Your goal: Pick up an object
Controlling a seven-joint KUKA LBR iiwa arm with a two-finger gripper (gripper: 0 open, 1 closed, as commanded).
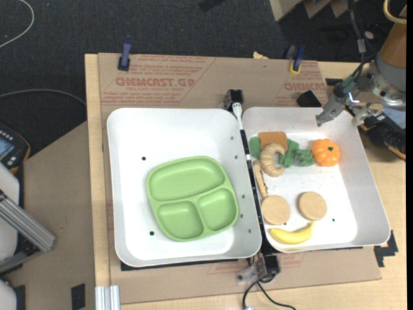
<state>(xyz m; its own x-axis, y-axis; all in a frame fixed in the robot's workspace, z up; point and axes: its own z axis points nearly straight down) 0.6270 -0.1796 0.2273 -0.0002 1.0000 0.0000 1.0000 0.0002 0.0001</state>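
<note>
I am looking down at two white bins, and my gripper is hanging over the far edge of the right bin, with nothing between its fingers. The fingers are looking a little spread to me, but they are small and blurry, so I cannot tell for sure if they are released or clenched. The closest thing to grab is the pumpkin — it is sitting near the back of the right bin, just below the gripper and beside the green leaf toy. I am thinking the good way is to open wide, come straight down over the pumpkin, and close on its round sides, not on the little stem. It is round, so it has no real long side, and its stem seems to be pointing up. The banana is different — it is lying at the near edge of the bin, and its long side is running left to right with the ends curling up toward the back. If I go for that one, I am thinking I should turn the fingers so they squeeze across its thin middle. The green plate is resting in the left bin, well apart from all this.
</note>
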